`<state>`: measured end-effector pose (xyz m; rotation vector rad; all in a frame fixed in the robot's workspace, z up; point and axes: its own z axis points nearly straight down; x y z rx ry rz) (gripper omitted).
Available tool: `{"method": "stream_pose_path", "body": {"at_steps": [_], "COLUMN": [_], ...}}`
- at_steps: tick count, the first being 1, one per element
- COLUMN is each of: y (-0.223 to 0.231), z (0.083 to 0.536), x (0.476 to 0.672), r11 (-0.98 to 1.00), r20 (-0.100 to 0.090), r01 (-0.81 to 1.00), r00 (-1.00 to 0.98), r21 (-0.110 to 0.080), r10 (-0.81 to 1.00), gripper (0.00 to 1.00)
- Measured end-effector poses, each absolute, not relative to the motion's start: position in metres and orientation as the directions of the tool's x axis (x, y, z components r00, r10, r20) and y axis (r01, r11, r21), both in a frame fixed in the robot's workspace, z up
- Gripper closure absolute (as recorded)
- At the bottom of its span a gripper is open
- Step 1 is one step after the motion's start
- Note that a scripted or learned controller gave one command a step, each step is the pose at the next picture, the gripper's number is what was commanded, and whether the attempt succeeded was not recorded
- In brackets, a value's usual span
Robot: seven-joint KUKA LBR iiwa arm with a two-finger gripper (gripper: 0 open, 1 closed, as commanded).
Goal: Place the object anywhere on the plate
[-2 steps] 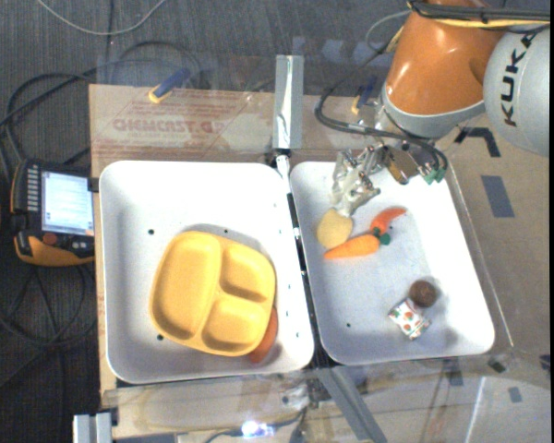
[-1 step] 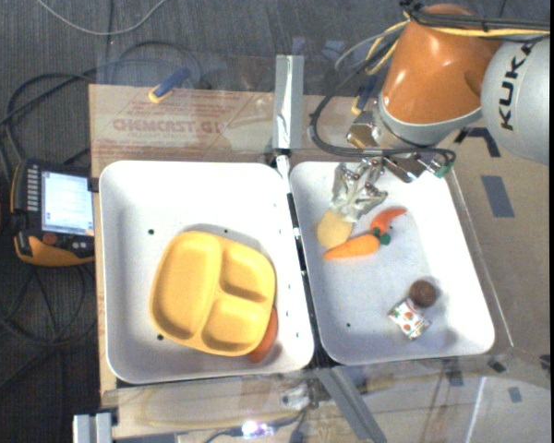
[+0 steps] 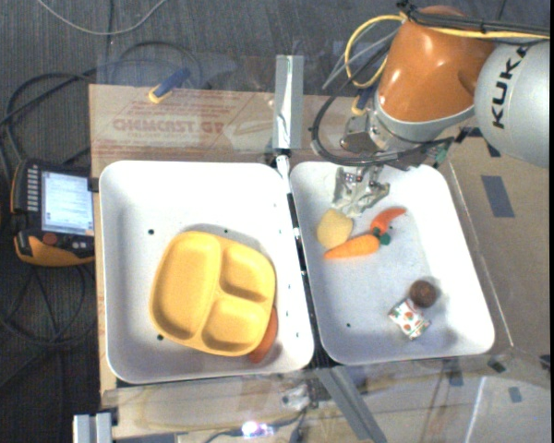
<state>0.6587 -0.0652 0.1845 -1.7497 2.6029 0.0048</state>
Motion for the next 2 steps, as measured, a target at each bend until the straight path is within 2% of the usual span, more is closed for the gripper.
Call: {"method": "stream_pose_path", "body": {"at_steps": [1, 2], "y": [-0.084, -0.069], "z": [0.209, 0.184], "x": [0.614, 0.648], "r11": [0.105, -0.091], "r20": [-0.004, -0.005], "r01": [-0.994, -0.996], "r00": [-0.105, 0.091], "r21": [0.000, -0.001], "r10": [-0.994, -0.996], "gripper": [1.00, 1.00]}}
